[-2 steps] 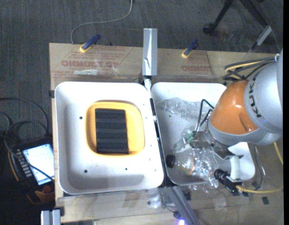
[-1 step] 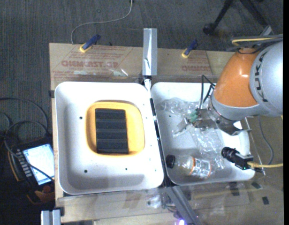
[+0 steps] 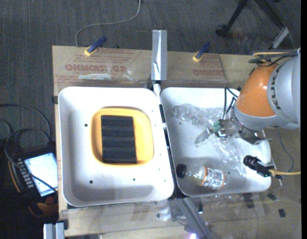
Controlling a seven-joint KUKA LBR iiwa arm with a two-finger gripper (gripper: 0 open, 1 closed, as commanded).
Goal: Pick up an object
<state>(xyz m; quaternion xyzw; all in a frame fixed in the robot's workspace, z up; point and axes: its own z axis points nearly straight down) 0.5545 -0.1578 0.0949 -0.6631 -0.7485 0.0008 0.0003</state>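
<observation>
In the right bin (image 3: 169, 133), a clear plastic bottle (image 3: 206, 175) with a black cap and an orange label lies on its side near the front wall. Crumpled clear plastic film (image 3: 201, 117) spreads across the bin's middle and back. My gripper (image 3: 219, 129) is down at the right part of this bin, at the edge of the film, beneath the arm's orange band (image 3: 255, 96). Nothing can be seen held in it. In the left bin (image 3: 74, 103), a yellow dish (image 3: 146, 133) holds a black ridged block (image 3: 118, 138).
A grey upright post (image 3: 159, 54) stands behind the wall between the bins. Two blue-and-yellow clamps (image 3: 95, 46) (image 3: 202, 51) hold the brown board at the back. A tablet (image 3: 36, 168) and cables lie on the floor to the left.
</observation>
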